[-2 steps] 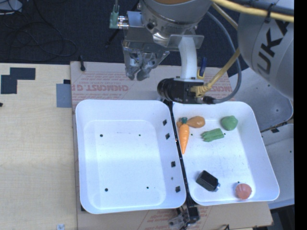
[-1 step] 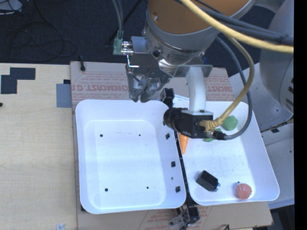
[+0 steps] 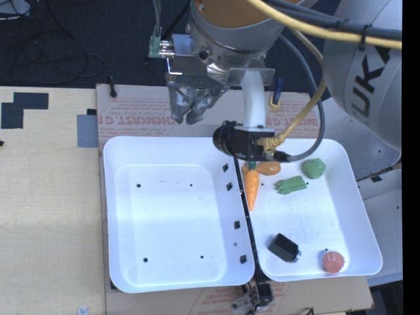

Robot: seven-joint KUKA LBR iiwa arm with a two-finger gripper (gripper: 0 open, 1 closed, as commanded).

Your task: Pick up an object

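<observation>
1. The arm (image 3: 262, 18) fills the upper right of the frame, grey with an orange band, a yellow cable looping down from it.
2. Two white bins lie side by side in the lower half: the left bin (image 3: 125, 241) to the left of centre, the right bin (image 3: 354, 228) beside it, their inner rims touching along the middle.
3. The gripper (image 3: 190, 113) hangs at upper centre, above the back rim of the left bin. Its fingers look close together with nothing between them.
4. A black camera mount (image 3: 239, 142) sits just below the wrist, over the top of the divide between the bins.
5. In the right bin, a carrot (image 3: 251, 186) lies along the left rim, pointing down.
6. An orange piece (image 3: 269, 168) touches the carrot's top.
7. A green pod (image 3: 291, 185) lies just right of it.
8. A green lump (image 3: 314, 168) sits at the upper right.
9. A black block (image 3: 284, 247) lies near the bottom.
10. A red ball (image 3: 333, 262) sits in the lower right corner.
</observation>
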